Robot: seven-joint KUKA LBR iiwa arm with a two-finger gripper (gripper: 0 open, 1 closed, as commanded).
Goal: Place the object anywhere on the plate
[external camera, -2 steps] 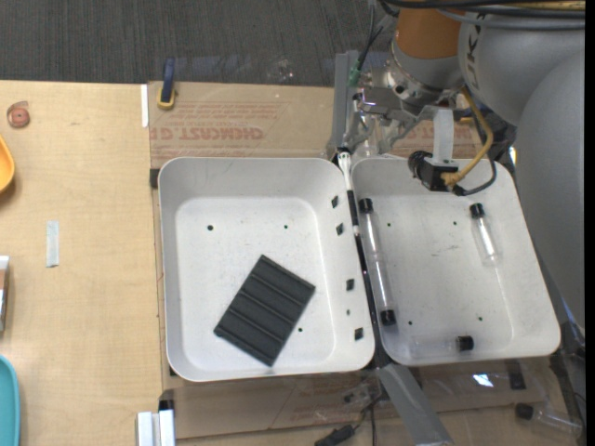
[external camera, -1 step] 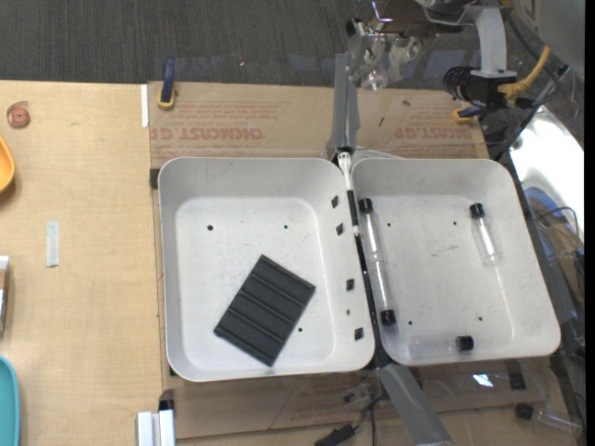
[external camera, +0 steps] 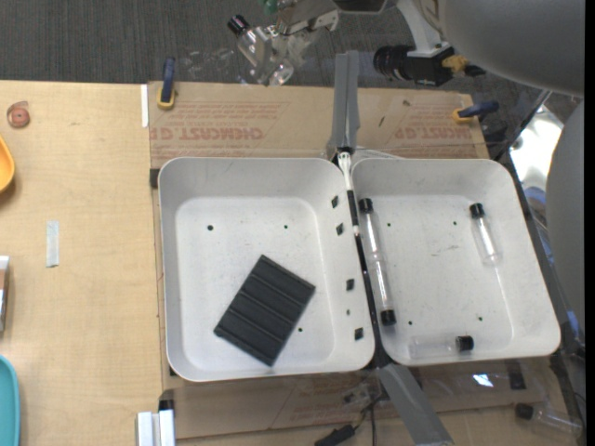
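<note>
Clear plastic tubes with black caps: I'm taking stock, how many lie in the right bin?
3. One along the left wall, one near the right side, one by the front wall.

Black ribbed plate (external camera: 266, 308) tilted in left bin (external camera: 186, 193).

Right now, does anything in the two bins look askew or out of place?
Mildly, yes. The dark ribbed plate in the left bin lies flat but turned at a slant to the bin walls. In the right bin, three clear tubes with black caps lie scattered along the edges. Nothing looks spilled or broken.
</note>
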